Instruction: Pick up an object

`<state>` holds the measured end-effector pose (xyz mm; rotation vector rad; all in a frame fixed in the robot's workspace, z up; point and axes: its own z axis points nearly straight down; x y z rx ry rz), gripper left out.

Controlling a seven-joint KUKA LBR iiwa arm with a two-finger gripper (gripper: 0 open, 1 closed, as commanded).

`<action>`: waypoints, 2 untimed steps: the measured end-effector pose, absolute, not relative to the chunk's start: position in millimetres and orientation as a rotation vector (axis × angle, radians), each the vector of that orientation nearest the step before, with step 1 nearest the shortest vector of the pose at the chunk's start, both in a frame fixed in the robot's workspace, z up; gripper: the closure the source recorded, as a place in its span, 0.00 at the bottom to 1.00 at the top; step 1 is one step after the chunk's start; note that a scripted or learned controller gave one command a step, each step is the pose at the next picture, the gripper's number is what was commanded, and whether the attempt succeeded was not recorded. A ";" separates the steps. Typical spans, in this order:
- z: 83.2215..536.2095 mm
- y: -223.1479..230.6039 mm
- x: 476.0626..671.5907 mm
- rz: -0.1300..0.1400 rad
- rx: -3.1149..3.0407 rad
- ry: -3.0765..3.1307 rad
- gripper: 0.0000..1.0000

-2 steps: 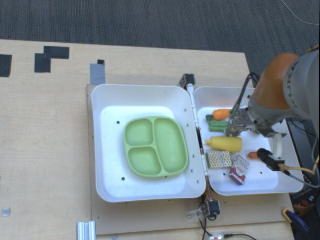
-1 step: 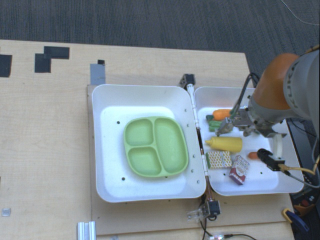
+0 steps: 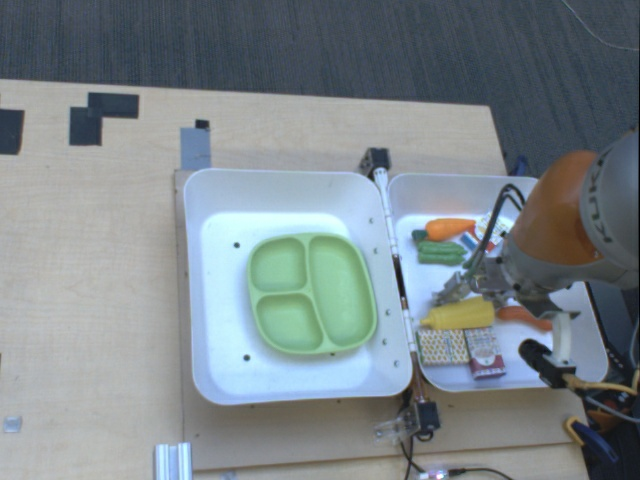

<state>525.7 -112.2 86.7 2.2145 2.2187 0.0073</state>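
Observation:
The right bin (image 3: 408, 230) holds several small items. An orange carrot-like piece (image 3: 450, 228) lies at its far end, with a green vegetable piece (image 3: 440, 253) just in front of it. A yellow oblong item (image 3: 460, 315) lies mid-bin, and a speckled tan packet (image 3: 443, 346) and a red-and-white box (image 3: 485, 353) sit at the near end. My gripper (image 3: 452, 290) reaches in from the right and hangs low between the green piece and the yellow item, right above the yellow one. Nothing shows in its grasp.
The left bin (image 3: 215, 268) carries a light green divided plate (image 3: 310, 293) in its middle. Another orange piece (image 3: 522, 316) pokes out from under the arm on the right. A small white-and-blue item (image 3: 490, 233) lies behind the wrist.

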 end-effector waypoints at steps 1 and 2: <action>98.3 -111.9 527.8 0.013 2.210 2.216 1.00; 98.2 -111.8 527.7 0.013 2.210 2.217 0.00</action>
